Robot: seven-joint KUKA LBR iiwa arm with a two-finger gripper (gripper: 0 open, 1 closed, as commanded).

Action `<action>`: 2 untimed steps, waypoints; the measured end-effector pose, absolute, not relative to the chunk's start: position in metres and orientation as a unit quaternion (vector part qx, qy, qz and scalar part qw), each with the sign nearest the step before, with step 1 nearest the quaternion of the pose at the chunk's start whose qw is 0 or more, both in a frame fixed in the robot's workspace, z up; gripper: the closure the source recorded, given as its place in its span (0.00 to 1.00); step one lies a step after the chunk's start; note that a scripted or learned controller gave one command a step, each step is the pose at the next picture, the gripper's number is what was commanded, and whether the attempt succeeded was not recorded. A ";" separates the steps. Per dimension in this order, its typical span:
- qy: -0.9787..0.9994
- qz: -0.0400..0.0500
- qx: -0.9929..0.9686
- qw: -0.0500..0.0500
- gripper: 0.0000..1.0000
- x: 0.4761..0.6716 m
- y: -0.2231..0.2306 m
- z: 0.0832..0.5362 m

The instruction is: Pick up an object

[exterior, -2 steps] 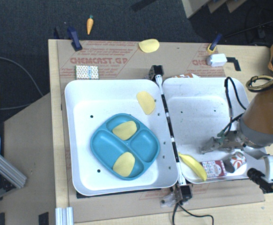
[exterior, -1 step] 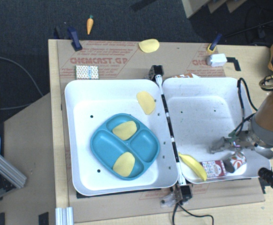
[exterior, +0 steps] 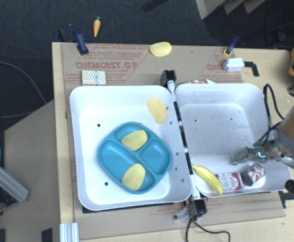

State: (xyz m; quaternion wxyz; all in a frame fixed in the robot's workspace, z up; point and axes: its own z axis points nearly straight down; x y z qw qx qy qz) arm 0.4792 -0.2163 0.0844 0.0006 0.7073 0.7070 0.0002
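Down at the lower right of the frame, the gripper (exterior: 243, 156) hangs low over the right bin (exterior: 222, 102), its grey fingers (exterior: 239, 157) pointing left; whether they are spread or closed cannot be told at this size, and nothing shows between them.

Just below and slightly right of it lies a small red-and-white can (exterior: 253, 174) on its side, close to the gripper but apart from the fingertips. Touching the can's left end is a flat red-and-white packet (exterior: 231, 181) against the bin's lower wall. Left of that, a yellow banana (exterior: 208, 178) lies slanted in the bin's lower left corner, well apart from the gripper.

Further left, the left bin (exterior: 86, 115) holds a blue 3-compartment tray (exterior: 134, 157), tilted diagonally, with 1 yellow piece (exterior: 134, 139) in its upper compartment and 1 more (exterior: 134, 176) in its lower one. A third yellow piece (exterior: 157, 110) lies on the bin floor near its upper right corner.

On the bench (exterior: 61, 135) above the bins, at the top centre, sits a yellow disc-like object (exterior: 160, 49), and a small orange carrot-shaped item (exterior: 97, 26) lies on the dark floor at the upper left.
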 end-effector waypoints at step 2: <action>0.708 0.001 0.706 0.001 1.00 0.568 -0.184 0.179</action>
